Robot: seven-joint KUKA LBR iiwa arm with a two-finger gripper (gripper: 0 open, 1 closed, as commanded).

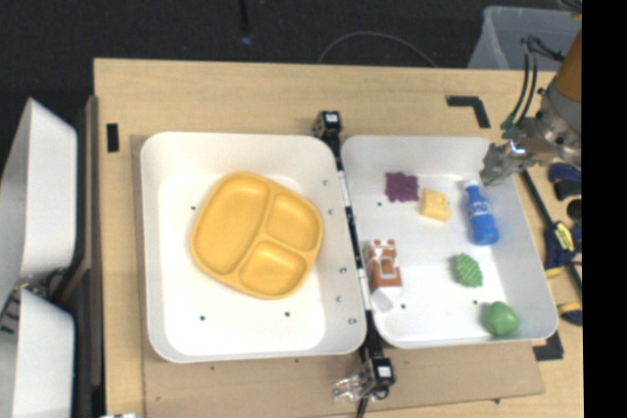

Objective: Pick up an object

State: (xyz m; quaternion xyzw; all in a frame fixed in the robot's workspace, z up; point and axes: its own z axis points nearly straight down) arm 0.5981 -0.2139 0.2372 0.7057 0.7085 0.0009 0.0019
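Six small objects in right bin (411,333); gripper (498,162) above blue bottle (480,215), finger state unclear

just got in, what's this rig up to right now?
A KUKA arm is on a pick attempt. Its claw sits over the upper right corner of the right bin, just above the blue bottle, with nothing visibly held. A purple piece, yellow block, brown toy and two green items lie there. The left bin holds a yellow divided tray.
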